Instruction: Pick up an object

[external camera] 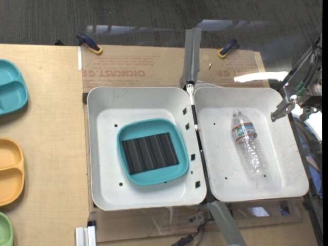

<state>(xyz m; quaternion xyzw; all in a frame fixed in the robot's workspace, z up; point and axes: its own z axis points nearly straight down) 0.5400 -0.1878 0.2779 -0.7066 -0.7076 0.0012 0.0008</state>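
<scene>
Two shallow white bins sit side by side on the bench. The left bin [102,188] holds one teal tray [152,151] with a dark ribbed insert of four ridges. The right bin [220,178] holds one clear plastic water bottle [247,143], lying on its side with its cap toward the bin's far wall and a red-and-white label around its upper body. The gripper [287,105] hangs at the right bin's far right rim, well apart from the bottle and holding nothing visible; how far it is open cannot be told. Left of the bins lie three plastic trays: one teal [10,88], one orange [9,170], one green [4,230]. Two clamps [89,44] grip the cardboard behind.
</scene>
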